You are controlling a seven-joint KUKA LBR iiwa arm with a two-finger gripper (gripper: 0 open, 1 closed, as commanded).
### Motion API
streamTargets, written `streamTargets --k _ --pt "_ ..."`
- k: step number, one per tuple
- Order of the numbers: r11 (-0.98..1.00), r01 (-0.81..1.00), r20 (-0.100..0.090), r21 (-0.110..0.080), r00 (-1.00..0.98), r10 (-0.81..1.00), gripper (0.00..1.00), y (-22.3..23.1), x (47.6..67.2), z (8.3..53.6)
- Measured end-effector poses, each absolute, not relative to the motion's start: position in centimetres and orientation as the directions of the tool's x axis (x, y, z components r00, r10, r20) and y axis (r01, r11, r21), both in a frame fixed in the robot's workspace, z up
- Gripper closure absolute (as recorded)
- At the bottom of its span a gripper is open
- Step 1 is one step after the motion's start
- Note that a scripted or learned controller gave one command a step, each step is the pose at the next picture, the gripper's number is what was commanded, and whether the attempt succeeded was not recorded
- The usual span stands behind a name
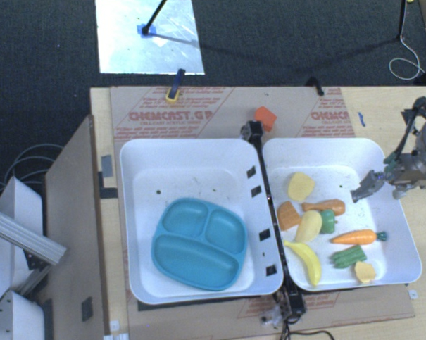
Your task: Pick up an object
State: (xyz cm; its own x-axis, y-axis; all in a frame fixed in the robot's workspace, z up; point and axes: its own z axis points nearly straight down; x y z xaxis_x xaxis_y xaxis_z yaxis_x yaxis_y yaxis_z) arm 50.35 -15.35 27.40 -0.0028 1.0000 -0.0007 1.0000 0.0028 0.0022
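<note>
In the left bin (139,169) a blue tray (199,243) lies untouched. The toy food, carrot (353,238) included, sits loose in the right bin (394,193). My jaws (366,186) hang at its right rim, aperture unclear, gripping nothing. The pick is not yet done.

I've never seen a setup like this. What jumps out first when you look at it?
The big blue plastic divided tray lying alone in the left white bin catches the eye first. Next comes the bright cluster of toy food in the right white bin, with a yellow banana and an orange carrot. The grey gripper reaches over that bin's right edge.
</note>
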Motion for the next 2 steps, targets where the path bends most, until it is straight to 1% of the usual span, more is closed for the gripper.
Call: streamTargets --k 1,2 --pt "0.007 1.0 0.004 -0.007 -0.007 1.0 0.0 -11.1 48.5 19.0" --pt "0.003 1.0 0.0 0.002 -0.003 1.0 0.0 -9.5 48.8 8.0"
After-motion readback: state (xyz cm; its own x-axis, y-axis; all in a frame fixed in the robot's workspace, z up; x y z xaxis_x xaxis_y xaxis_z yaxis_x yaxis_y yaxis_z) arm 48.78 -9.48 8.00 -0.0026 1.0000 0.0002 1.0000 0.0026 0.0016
